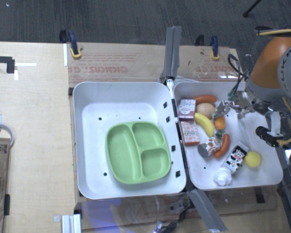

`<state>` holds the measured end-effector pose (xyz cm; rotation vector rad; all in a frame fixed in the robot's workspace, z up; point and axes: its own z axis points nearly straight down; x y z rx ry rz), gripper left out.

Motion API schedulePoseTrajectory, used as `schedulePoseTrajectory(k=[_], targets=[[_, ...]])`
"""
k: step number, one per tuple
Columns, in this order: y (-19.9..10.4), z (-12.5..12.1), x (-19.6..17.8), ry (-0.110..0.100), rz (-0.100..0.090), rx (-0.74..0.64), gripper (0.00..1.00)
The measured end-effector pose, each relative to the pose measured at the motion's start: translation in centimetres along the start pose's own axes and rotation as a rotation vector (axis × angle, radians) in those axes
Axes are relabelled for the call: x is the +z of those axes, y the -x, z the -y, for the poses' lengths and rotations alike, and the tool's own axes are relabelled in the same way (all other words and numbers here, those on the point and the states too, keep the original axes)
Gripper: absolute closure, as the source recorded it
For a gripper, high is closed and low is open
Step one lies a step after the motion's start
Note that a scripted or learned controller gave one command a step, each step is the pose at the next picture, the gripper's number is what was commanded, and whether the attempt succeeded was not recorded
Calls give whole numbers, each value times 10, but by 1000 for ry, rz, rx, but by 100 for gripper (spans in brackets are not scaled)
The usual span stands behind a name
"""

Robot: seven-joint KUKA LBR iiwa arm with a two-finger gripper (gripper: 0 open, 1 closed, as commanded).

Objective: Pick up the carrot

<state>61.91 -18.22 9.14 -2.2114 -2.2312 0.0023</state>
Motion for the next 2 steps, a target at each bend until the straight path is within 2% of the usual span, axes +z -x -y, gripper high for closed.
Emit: schedulePoseTrajectory(k=[1, 2], targets=[[0, 0, -10, 1, 0, 1, 100], [-82, -13, -88, 0, 0, 67, 100]])
